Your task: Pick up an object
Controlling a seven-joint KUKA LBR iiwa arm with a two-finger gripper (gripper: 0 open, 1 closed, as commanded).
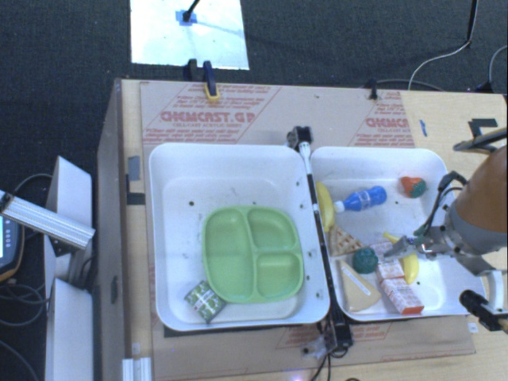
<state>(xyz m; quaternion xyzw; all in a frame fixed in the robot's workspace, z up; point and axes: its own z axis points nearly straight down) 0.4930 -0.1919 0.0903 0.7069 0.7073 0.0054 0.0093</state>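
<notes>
In the left white plastic bin (171,213) a pale green divided tray (254,254) lies by a small green packet (204,299) at the near edge. The right white bin (432,163) holds a blue bottle (363,199), teal ball (365,259) and red-white carton (401,295). The gripper (406,247) hangs over these; its spread I cannot tell

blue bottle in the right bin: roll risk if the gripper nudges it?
Likely yes. The blue bottle lies on its side on the right bin's floor, and its rounded body would probably roll under a side push. It looks like small toy plastic, so probably light and a bit slick. The banana by its cap end might stop it.
</notes>
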